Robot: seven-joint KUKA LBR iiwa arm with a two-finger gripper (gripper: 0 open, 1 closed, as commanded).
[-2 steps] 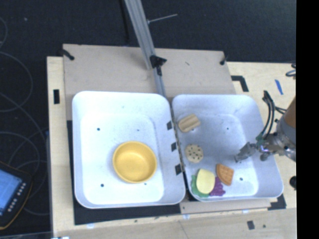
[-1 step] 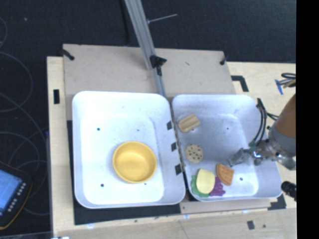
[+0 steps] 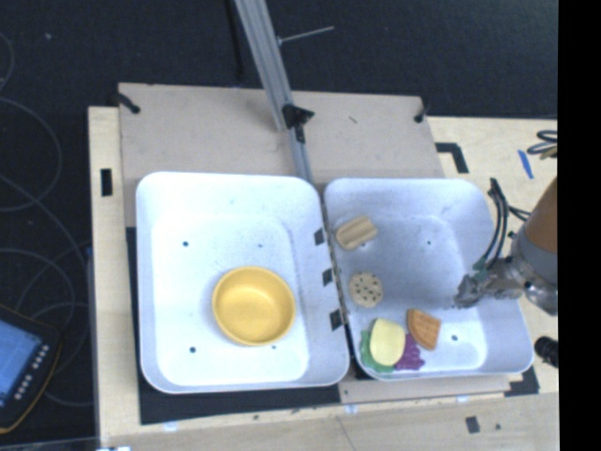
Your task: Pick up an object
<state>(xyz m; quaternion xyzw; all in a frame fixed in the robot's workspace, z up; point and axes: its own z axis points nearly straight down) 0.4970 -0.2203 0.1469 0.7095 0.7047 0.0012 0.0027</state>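
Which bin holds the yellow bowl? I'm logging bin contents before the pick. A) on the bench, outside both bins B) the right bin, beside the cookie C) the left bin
C: the yellow bowl sits alone in the left bin, while the cookie lies in the right bin.

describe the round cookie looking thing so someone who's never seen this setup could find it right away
Start at the right-hand white bin and follow its left wall, beside the other bin. About halfway down lies the cookie, a flat tan disc with dark specks. The tan bread roll above it is oblong and plain; the yellow-green toy below is brighter and larger.
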